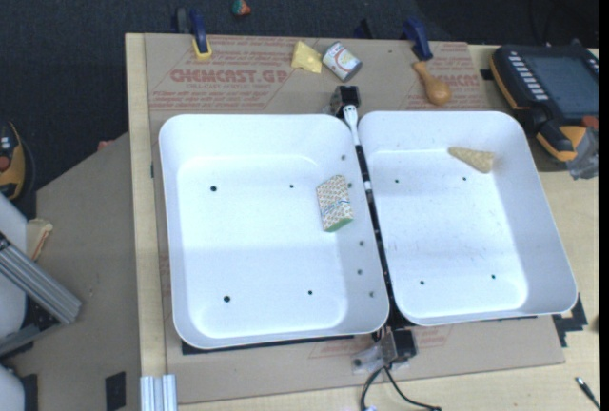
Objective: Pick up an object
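Note:
A small patterned block [334, 203], pale with green and blue specks, lies in the left white bin [219, 304] near its right wall. A tan wedge-shaped piece [473, 158] rests in the right white bin [533, 276] toward its far side.
Behind the bins on the brown board lie a yellow wedge [306, 58], a small white and grey box [342, 61] and a tan pear-shaped object [433, 84]. Blue clamps [199, 31] hold the board's far edge. A black pendant [554, 84] sits at the right.

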`<state>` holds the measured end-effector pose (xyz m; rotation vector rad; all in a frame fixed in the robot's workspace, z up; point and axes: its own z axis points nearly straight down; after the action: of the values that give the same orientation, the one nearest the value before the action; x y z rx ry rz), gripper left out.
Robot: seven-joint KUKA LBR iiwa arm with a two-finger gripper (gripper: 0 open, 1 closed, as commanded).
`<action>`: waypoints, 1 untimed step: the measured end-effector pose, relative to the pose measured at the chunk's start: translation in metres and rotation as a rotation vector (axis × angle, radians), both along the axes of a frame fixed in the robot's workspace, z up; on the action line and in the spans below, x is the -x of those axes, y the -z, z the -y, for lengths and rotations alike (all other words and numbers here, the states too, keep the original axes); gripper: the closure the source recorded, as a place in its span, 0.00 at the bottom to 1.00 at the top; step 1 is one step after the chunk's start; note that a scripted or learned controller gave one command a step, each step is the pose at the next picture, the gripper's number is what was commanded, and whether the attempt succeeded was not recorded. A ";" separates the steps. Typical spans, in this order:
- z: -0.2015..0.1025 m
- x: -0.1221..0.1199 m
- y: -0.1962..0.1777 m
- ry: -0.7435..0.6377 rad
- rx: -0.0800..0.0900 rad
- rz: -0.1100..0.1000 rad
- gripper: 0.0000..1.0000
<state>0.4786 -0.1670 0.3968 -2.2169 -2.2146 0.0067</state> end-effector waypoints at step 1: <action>-0.060 -0.017 0.108 -0.008 -0.002 -0.003 1.00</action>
<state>0.4954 -0.1067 0.2892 -2.2064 -2.2206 0.0075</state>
